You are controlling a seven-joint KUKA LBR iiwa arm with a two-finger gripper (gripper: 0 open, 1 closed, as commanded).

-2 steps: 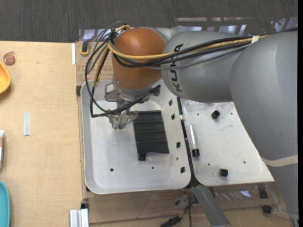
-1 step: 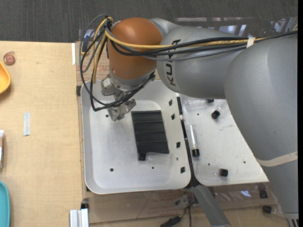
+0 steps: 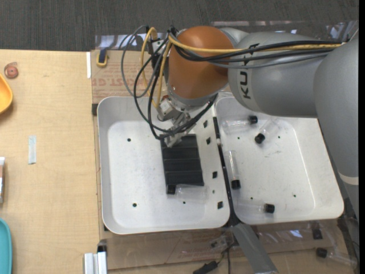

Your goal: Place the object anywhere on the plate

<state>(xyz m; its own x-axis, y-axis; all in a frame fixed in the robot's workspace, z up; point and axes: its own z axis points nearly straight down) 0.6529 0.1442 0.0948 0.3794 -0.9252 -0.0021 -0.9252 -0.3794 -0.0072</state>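
Overhead, from my remote station, camera view: the arm [image 3: 268, 67] reaches in from the right, its orange band [image 3: 194, 61] sitting above the left bin [image 3: 114, 153], with black and yellow cables [image 3: 148, 67] looping off the wrist. The gripper body [image 3: 181, 158], a black ribbed block, hangs low over the middle of the left bin's floor; I cannot tell whether the jaws are open or closed, since the block hides them from this angle. I cannot pick out any task object or plate near the jaws. The right bin [image 3: 319, 170] carries small dark bits near its upper left and its lower edge. Left of the bins, the tan worktop [image 3: 51, 170] shows an orange item [image 3: 3, 96] at the frame edge.
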